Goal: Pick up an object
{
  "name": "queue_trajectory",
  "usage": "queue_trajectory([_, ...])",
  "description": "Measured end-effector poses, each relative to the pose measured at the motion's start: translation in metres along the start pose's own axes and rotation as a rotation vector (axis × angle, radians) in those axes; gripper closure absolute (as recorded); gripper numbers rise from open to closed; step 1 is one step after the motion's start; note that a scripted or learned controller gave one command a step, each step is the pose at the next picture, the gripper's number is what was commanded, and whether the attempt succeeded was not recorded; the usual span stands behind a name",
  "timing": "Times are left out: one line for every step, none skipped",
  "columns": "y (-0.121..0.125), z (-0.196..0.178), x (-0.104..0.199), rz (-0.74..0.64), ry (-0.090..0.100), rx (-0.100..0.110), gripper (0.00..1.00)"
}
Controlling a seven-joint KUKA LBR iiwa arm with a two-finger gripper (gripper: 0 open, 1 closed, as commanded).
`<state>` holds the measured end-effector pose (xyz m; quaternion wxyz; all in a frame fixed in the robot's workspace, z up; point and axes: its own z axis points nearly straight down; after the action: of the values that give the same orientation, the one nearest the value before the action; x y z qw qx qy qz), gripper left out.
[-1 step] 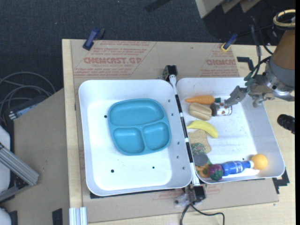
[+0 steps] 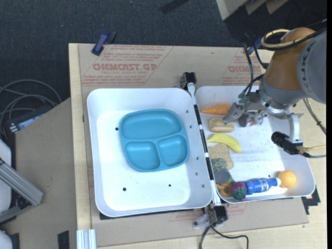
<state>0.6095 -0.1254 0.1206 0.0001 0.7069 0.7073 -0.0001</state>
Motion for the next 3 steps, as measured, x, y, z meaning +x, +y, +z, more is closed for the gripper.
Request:
queue_trajectory([0.035, -0.001, -0.055, 0.001, -0.001, -0.001, 0.0])
queue_trajectory([0.056, 0.023, -0.014, 0.003, -0.009, -0.014, 0.0])
queue_trajectory([0.02, 0.035, -0.025, 0.002, -0.002, -0.001, 0.0])
